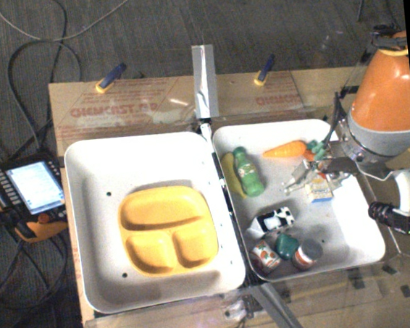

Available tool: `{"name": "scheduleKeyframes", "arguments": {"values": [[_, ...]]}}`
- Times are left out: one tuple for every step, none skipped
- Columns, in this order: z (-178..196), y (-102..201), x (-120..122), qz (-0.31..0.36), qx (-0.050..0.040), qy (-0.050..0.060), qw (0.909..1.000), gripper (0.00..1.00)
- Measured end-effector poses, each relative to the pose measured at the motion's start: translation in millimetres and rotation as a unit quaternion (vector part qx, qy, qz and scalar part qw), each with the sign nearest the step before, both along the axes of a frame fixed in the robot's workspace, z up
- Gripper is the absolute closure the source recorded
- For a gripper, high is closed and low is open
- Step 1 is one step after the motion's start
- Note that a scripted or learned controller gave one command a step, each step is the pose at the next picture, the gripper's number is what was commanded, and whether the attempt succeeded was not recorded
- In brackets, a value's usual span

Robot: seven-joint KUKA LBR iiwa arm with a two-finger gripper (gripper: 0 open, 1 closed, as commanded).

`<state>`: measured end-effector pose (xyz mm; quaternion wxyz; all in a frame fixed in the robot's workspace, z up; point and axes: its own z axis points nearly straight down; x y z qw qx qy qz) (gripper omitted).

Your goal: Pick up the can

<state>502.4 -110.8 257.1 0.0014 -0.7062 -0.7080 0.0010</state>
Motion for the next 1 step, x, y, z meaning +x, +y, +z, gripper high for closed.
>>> {"name": "scheduleKeyframes", "arguments": {"values": [[-142.9,-30.5,-9.2,0.12,-0.0001,-0.012,0.9927,0.0]]}}
